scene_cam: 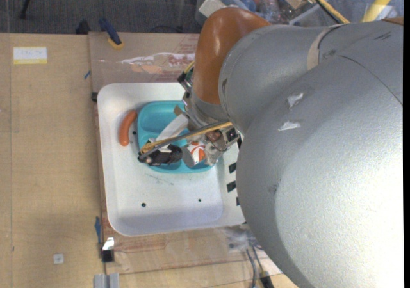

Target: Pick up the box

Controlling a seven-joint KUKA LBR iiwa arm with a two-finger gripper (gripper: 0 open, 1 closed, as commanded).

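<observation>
Pincer (204, 136) state cannot be told; no writing legible on box (200, 152).

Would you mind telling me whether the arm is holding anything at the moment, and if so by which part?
It cannot be told: the grey arm covers its own pincer above the shallow white bin, where a teal plastic tray and an orange sausage-shaped toy lie.

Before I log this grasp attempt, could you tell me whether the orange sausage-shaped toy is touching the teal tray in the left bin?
Touching. In the camera view, the orange toy lies against the teal tray's left edge, with no white bin floor showing between them.
</observation>
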